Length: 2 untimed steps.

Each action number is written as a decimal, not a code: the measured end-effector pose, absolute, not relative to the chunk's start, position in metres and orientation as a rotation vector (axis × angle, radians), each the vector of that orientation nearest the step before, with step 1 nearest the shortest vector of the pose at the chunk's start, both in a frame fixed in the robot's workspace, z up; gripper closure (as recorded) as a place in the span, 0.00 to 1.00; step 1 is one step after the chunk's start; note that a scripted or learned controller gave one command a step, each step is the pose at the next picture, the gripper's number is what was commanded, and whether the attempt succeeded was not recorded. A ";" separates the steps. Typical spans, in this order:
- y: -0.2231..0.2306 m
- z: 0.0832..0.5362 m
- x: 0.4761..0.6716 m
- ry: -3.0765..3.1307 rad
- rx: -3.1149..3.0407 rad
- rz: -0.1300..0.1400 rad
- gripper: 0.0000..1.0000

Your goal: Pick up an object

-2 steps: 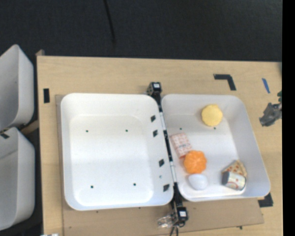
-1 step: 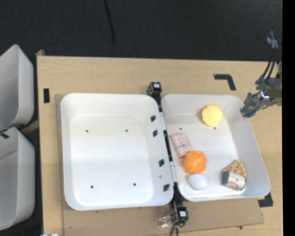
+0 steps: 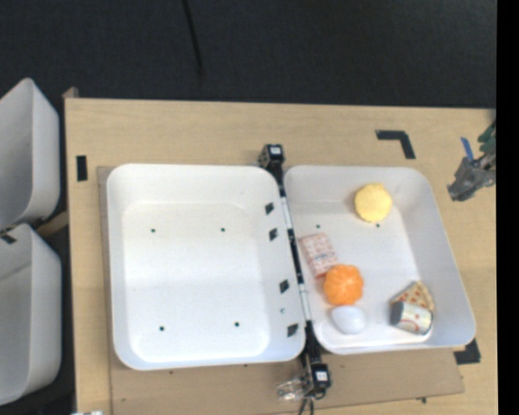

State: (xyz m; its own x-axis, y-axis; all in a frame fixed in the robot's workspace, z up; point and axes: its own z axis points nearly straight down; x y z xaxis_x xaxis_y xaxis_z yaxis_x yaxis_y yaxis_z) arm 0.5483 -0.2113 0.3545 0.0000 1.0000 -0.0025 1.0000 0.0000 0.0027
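Across the right bin point(image 3: 445, 258) we count a yellow ball point(image 3: 373, 203) far, pink packet point(image 3: 318, 252), orange fruit point(image 3: 343, 284), white egg point(image 3: 349, 319), patterned cup point(image 3: 412, 309) near, left bin point(image 3: 138, 318) beside it, gripper point(image 3: 472, 176) at bench's right edge, apart from all five.

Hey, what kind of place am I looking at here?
Probably a robot grasping test bench: two white bins clipped side by side on a wooden board, small mixed objects like an orange ball, and the hand nearby.

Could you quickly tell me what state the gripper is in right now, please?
Gripper: at the view's right edge, outside the right bin; open or shut cannot be told, and nothing shows between its fingers.
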 end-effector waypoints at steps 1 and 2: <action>-0.177 0.361 0.574 2.224 2.214 0.001 1.00; -0.152 0.380 0.599 2.223 2.214 0.002 1.00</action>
